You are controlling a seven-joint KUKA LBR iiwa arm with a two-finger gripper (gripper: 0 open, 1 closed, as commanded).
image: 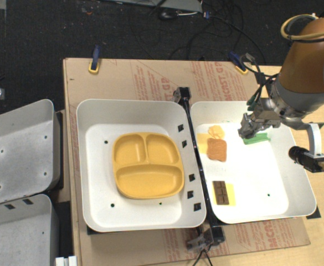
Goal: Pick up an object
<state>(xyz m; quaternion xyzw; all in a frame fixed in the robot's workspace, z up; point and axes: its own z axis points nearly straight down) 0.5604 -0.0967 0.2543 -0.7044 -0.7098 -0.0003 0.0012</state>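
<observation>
Whether my gripper [252, 128] is clenched, I cannot tell; it sits at the green block [257, 139].

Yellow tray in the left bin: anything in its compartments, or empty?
Empty. The tray lies flat in the left bin, all three compartments showing bare yellow.

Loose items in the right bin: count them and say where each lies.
4: a pale chip and an orange piece near the left wall, a brown bar lower left, a green piece under the gripper, which may hide more.
</observation>
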